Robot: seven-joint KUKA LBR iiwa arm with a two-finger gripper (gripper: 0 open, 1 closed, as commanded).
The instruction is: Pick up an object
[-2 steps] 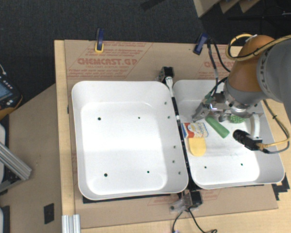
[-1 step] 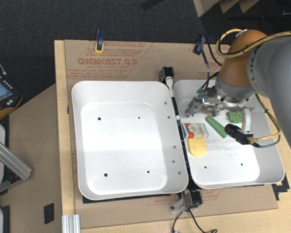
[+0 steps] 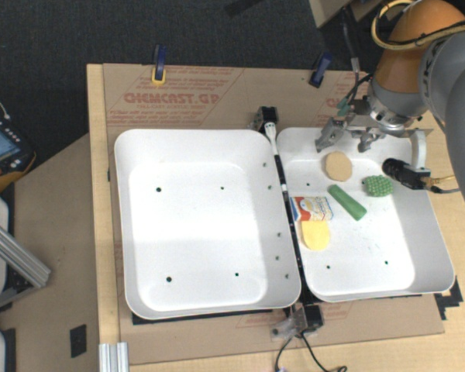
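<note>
The right bin point(image 3: 418, 248) holds several small objects. A tan round disc point(image 3: 339, 166) lies near its far edge. To the disc's right sits a green spiky ball point(image 3: 377, 185), and a green bar point(image 3: 347, 202) lies slantwise below them. A red and white packet point(image 3: 311, 208) and a yellow piece point(image 3: 316, 235) rest against the bin's left wall. My gripper point(image 3: 347, 140) hangs over the bin's far edge, just beyond the tan disc. Its fingers point(image 3: 326, 139) are spread open with nothing between them.
The left bin point(image 3: 139, 231) is a bare white tray beside the right one, with a black divider point(image 3: 283, 192) running between them. Blue clamps point(image 3: 160, 65) hold the cardboard base at the back. A black part point(image 3: 403, 173) juts over the right bin's far right rim.
</note>
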